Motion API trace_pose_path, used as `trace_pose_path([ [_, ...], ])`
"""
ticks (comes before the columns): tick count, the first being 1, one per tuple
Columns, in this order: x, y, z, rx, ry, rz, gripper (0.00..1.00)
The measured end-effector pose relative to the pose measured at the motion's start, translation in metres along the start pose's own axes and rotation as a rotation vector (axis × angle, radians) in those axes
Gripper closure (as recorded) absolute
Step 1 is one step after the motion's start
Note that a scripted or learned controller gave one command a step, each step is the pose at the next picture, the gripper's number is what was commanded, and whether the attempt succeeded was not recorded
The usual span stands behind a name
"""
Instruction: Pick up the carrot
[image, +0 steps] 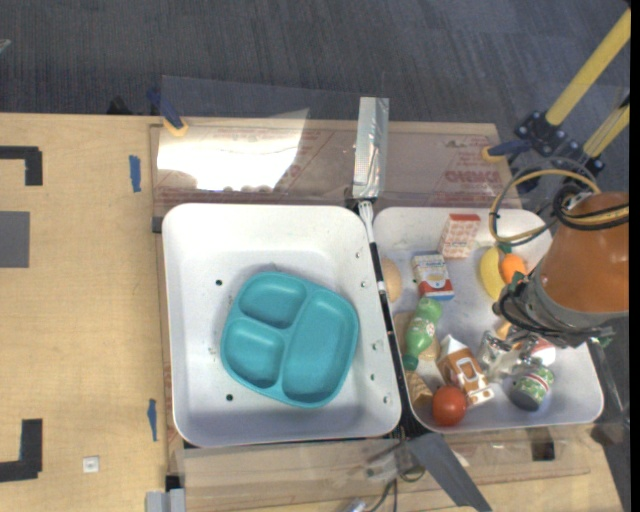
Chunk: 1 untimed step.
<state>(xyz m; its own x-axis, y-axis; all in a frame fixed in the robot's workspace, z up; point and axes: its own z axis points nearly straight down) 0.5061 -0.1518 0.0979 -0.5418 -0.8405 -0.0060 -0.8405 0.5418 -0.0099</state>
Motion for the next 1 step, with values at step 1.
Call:
trace_pose_path([
  [1, 0.0105, -0.0690, -0.1022, 0.002, 0.001, 0.405, 1.00],
])
